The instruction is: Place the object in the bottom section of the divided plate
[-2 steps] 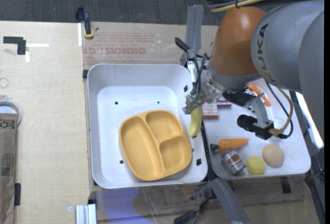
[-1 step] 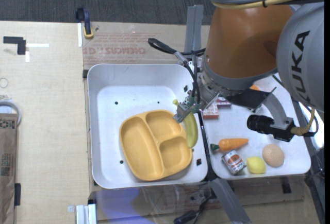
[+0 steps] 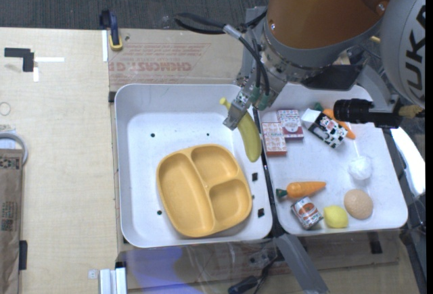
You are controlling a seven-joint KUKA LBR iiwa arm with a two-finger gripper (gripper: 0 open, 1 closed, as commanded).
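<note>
A yellow divided plate [image 3: 177, 199] lies in the left bin [image 3: 135, 151], toward its front right, with one long section on the left and two smaller ones on the right. A yellow banana [image 3: 251, 139] hangs slanted just past the plate's upper right rim, by the wall between the bins. My gripper [image 3: 238, 112] reaches down from the upper right and is shut on the banana near its stem end. The banana's lower end points toward the front of the bin.
The right bin [image 3: 385, 218] holds two small red-and-white boxes [image 3: 274, 138], a black-and-white cow toy [image 3: 329, 130], a carrot [image 3: 306, 188], a small can [image 3: 306, 213], a lemon [image 3: 335, 217], an egg [image 3: 358, 205] and a white ball [image 3: 360, 167]. The arm's bulk looms over the back right.
</note>
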